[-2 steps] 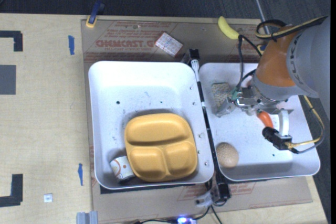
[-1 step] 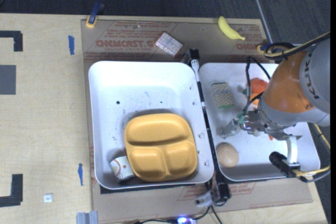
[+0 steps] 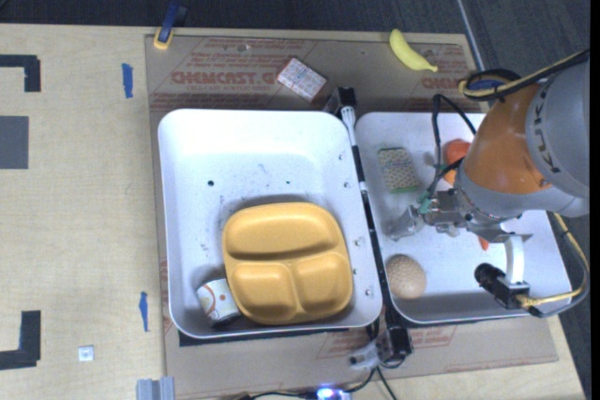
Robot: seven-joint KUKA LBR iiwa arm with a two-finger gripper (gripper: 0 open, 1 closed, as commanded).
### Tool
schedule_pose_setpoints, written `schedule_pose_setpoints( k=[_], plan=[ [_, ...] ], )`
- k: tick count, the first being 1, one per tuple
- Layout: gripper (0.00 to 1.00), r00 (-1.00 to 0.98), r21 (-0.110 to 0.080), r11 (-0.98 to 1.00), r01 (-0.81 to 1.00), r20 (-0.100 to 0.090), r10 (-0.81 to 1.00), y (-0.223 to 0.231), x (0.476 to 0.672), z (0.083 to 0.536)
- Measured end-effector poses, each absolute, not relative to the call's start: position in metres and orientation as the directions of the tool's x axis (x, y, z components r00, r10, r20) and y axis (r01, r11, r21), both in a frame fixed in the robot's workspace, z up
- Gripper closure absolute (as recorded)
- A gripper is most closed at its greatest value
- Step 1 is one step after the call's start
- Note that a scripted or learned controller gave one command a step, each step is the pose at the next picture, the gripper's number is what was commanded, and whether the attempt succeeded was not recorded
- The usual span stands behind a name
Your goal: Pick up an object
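Where the pale bench (image 3: 75,201) runs out to the far left, black tape marks (image 3: 28,75) and a strip of blue tape (image 3: 127,80) sit on its bare top. A blue clamp (image 3: 169,23) grips the back corner of the cardboard sheet (image 3: 234,70) under both bins.

The left bin (image 3: 187,164) holds a big yellow compartment tray (image 3: 286,258), lying flat toward the near side. A small white and orange cup (image 3: 216,297) lies tipped over at the tray's near left corner, touching it. Behind this bin, a small patterned box (image 3: 300,78) rests on the cardboard.

Further along the back edge lies a yellow banana (image 3: 411,51). In the right bin (image 3: 450,309), a green speckled sponge (image 3: 397,169) sits near the back left corner, and a tan speckled ball (image 3: 405,276) lies near the front left. An orange item (image 3: 457,150) peeks out at the back, partly hidden by the arm.

The gripper (image 3: 412,220) hangs low over the bin floor between the sponge and the ball, near both. From here I cannot tell whether it is released or clenched, and nothing is clearly caught in it. The grey arm (image 3: 511,155) with its orange band covers the bin's right half.
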State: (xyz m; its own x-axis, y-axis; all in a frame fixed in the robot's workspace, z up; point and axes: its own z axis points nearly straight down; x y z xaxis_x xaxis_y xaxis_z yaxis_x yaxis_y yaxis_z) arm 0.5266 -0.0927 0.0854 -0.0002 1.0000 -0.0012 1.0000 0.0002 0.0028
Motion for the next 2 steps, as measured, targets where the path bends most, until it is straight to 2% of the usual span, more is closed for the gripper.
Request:
schedule_pose_setpoints(
  k=[1,2],
  plan=[
    [0.0,-0.002,0.003,0.002,1.0,-0.001,1.0,-0.096,0.584,0.086],
    [0.0,0.0,0.002,0.0,1.0,-0.001,1.0,-0.097,0.532,0.086]
  ],
)
